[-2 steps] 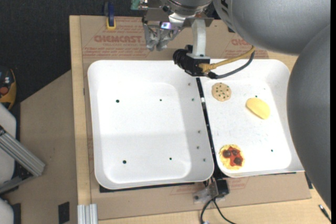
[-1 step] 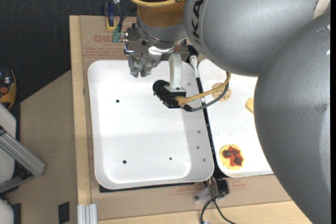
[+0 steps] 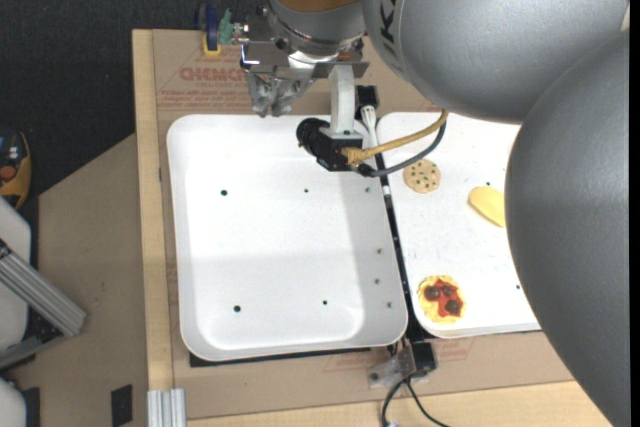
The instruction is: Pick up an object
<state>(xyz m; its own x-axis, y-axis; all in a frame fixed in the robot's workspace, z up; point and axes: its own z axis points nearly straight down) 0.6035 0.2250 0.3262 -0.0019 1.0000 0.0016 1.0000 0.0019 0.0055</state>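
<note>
My gripper (image 3: pixel 270 100) hangs from the orange-banded wrist over the far edge of the left bin (image 3: pixel 176 215), near its back left part. Nothing shows beneath or within it. Three small objects lie in the right bin (image 3: pixel 480 260): a round chocolate-chip cookie (image 3: pixel 422 177) near the divider, a yellow curved piece (image 3: pixel 487 205) to its right, and a small pizza-like disc with red and dark toppings (image 3: pixel 441 298) at the front corner. The gripper is well to the left of all three. The arm hides the right part of the right bin.
A black and white fitting with a yellow cable (image 3: pixel 335 143) hangs off the wrist over the left bin's back right corner. The bins rest on a cardboard sheet (image 3: pixel 200 75). A cable and connector (image 3: pixel 412 363) lie at the front edge.
</note>
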